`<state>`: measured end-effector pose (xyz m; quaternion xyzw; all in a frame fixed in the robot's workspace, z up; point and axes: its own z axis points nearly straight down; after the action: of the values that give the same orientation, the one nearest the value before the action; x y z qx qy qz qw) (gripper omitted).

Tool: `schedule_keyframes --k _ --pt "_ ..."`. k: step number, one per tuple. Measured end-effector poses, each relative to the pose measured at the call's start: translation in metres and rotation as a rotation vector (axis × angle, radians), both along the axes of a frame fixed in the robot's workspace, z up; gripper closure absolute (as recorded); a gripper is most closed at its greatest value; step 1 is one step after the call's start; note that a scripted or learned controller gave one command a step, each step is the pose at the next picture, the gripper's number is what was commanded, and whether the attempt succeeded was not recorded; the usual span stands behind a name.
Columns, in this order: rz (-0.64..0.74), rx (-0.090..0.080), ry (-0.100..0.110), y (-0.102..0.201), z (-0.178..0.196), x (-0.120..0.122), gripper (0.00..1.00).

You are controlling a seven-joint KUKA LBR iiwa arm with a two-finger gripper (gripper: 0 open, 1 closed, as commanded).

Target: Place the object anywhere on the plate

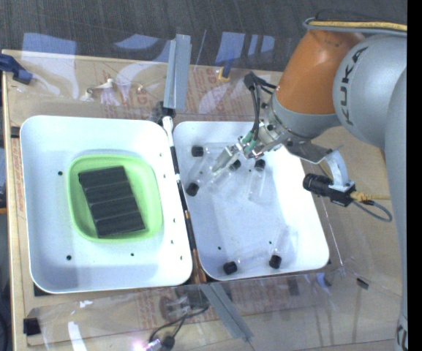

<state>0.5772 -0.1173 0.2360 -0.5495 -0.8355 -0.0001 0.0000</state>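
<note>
A black ridged rectangular object (110, 201) lies flat on the green plate (77, 178) in the left white bin (42, 254). My gripper (223, 166) hangs over the upper middle of the right white bin (307, 232), well to the right of the plate and apart from the object. Its pale fingers (213, 170) look spread, with nothing between them.
Several small black pieces lie scattered in the right bin, among them one near the top left (197, 151), one at the left wall (191, 189) and two along the front (229, 268) (274, 262). A grey bar (175, 72) stands behind the gap between the bins.
</note>
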Motion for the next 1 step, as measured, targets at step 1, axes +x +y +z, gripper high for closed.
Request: schedule_keyframes --k 1 --pt "-0.005 0.001 0.000 -0.0504 0.0412 -0.0017 0.00"
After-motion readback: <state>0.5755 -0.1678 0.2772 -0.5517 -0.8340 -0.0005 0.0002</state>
